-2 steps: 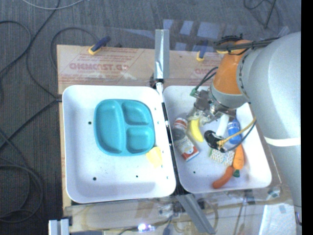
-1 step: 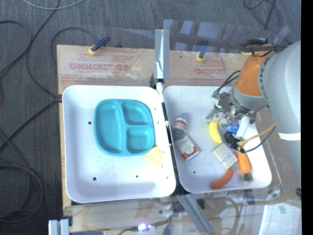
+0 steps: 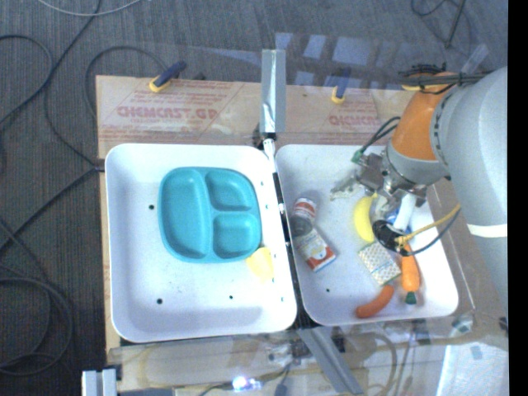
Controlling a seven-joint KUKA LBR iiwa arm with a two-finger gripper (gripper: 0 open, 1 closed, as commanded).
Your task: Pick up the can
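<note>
The can [image 3: 304, 213] is small, with a silver top and a red label. It lies in the left part of the right bin [image 3: 330, 304], close to the divider between the bins. My gripper [image 3: 388, 210] hangs over the right half of that bin, below the orange band [image 3: 417, 130] on the arm. It is well right of the can and apart from it, just above a yellow fruit [image 3: 364, 219]. Cables and the wrist body hide the gripper's tips.
A grey packet with an orange end [image 3: 317, 250] lies right below the can, nearly touching it. A speckled pad [image 3: 379, 262], a carrot [image 3: 410, 275] and a red-orange piece [image 3: 375, 302] lie at the bin's front right. The left bin [image 3: 132, 304] holds a blue divided plate [image 3: 210, 213] and a yellow piece [image 3: 261, 262].
</note>
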